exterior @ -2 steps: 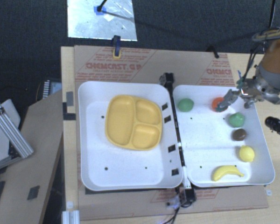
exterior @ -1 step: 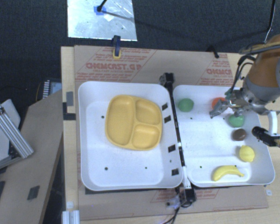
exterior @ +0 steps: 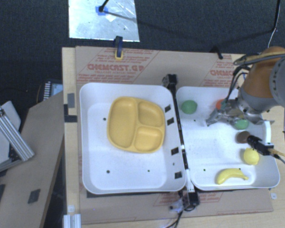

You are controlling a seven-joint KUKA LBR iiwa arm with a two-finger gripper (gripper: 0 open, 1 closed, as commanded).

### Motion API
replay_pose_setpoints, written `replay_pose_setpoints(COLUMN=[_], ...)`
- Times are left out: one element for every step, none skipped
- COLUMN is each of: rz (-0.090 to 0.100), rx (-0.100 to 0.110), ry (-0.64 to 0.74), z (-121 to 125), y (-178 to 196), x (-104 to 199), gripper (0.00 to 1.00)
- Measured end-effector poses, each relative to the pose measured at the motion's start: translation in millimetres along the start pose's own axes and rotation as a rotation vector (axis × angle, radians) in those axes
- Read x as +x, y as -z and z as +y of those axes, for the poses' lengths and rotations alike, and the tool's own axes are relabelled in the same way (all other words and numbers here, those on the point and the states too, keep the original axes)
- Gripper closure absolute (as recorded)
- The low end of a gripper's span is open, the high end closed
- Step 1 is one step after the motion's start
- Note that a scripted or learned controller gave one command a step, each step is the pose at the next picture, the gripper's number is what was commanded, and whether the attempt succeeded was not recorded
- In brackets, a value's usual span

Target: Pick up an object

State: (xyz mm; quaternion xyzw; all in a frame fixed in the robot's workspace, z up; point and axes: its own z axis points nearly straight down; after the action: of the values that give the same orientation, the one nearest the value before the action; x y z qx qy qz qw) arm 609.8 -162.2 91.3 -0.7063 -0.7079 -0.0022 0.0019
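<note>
White bins sit side by side: the left bin point(exterior: 92, 141) has just a yellow tray point(exterior: 135, 124) in it, while the right bin point(exterior: 213, 146) has all the small stuff, and the arm point(exterior: 263, 80) is down over its far right part, so I'd say the pick is not done yet since nothing looks lifted. Can't tell whether the gripper point(exterior: 223, 114) is grasping anything; it's low by a green piece point(exterior: 241, 124) and something orange point(exterior: 220, 104), with the green ball point(exterior: 189, 107) just left, and the brown lump point(exterior: 242, 137), lemon point(exterior: 251, 156) and banana point(exterior: 231, 175) nearer the front.
</note>
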Motion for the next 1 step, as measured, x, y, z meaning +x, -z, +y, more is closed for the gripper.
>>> replay_pose_setpoints(rz=[-0.005], rx=[-0.005], ry=[-0.001], z=[0.9], y=[12.9], x=[-1.9], gripper=[1.0])
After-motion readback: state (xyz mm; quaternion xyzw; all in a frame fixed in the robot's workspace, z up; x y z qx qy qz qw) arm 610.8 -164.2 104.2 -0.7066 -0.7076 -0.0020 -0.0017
